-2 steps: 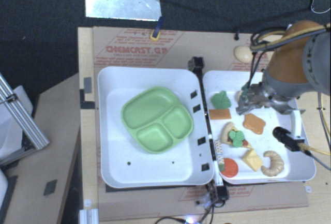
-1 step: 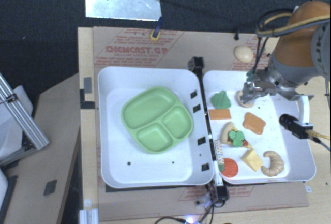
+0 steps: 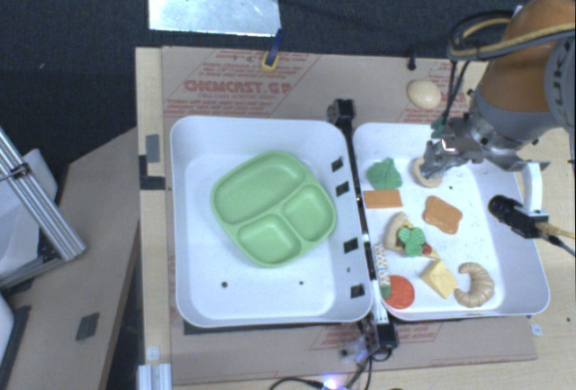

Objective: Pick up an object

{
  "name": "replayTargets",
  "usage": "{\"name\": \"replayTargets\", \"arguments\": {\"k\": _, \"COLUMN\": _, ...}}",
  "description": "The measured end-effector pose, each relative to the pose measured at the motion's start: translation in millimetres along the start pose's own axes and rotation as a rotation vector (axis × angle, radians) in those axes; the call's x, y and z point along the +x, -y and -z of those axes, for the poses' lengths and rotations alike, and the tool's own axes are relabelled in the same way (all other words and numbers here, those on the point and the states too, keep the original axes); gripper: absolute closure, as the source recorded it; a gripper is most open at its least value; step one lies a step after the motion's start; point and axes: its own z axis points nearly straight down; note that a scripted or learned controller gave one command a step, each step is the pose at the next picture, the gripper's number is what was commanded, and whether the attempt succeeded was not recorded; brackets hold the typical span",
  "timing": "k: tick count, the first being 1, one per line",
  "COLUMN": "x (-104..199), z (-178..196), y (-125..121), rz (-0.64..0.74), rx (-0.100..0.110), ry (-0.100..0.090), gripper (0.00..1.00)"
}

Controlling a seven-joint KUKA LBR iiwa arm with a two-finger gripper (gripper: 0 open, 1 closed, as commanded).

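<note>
the gripper [image 3: 436, 158] is hanging low over the back part of the right bin [image 3: 517, 258], right on top of a small tan round piece [image 3: 425, 170] that is sitting near the bin's far wall. the piece is peeking out under the fingertips, but the slanted view is not showing whether the fingers are spread or closed, or whether they are gripping it; that cannot be told from here.

just to the left of that piece a green leafy toy [image 3: 385, 172] is lying, with an orange flat slab [image 3: 382, 198] touching its near side. toward the front of the gripper an orange-brown toast-shaped piece [image 3: 443, 214] is resting apart from the others. nearer the front, a mixed piece with green on top [image 3: 409, 238] is sitting by the divider, and beyond it a red round piece [image 3: 399, 292], a yellow wedge [image 3: 439, 277] and a tan croissant [image 3: 475, 283] are lining the near edge.

the left bin [image 3: 193, 199] is holding a green divided plate [image 3: 274, 207]. behind the right bin, on the cardboard, a pale egg-shaped object [image 3: 424, 94] is lying outside the bins. the arm [image 3: 531, 64] is reaching in from the right, its orange band showing above the wrist.
</note>
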Motion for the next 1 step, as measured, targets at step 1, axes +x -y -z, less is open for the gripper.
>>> {"name": "replayTargets", "arguments": {"k": 1, "x": 29.5, "z": -9.3, "y": -42.2, "rz": 0.003, "rx": -0.001, "ry": -0.001, "gripper": 1.00}}
